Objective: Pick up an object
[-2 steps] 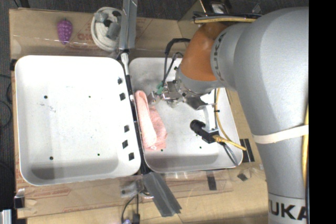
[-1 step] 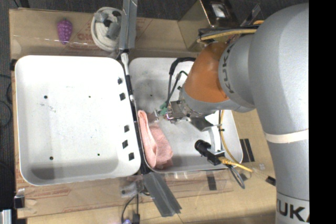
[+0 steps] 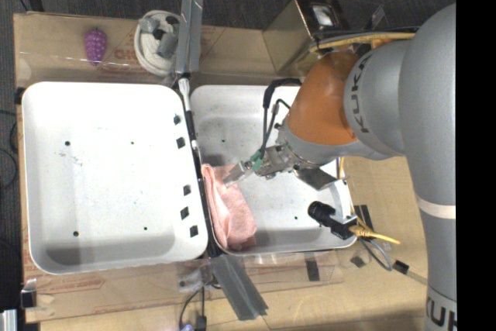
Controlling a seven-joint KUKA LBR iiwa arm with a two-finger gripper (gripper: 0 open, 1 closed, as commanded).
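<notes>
1. Camera view, the arm: the grey arm with the orange band (image 3: 333, 108) is reaching in from the right and hanging over the right-hand shallow white bin (image 3: 232, 93). Its two-finger gripper (image 3: 260, 164) is sitting low over the bin floor, pointing left.

2. Same view, the thing to grab: a crumpled pink cloth (image 3: 230, 212) is lying in the near-left corner of that right bin, bunched against the wall it shares with the left-hand white bin (image 3: 101, 167). The gripper tip is hovering right by the cloth's far end, looking like it's touching or just beside it, honestly hard to call.

3. Jaws: I can't tell whether they're spread or pressed together, since the tip is too small and cluttered here. Nothing is visibly sitting between them.

4. Progress: I'm reading this as the approach being pretty much done, but the pickup isn't happening yet. The cloth is resting flat in the bin, so pinching and lifting are both left.

5. Off to the far left, a small purple knobbly object (image 3: 95, 45) is sitting on the bench outside both bins, well apart from the action.
</notes>
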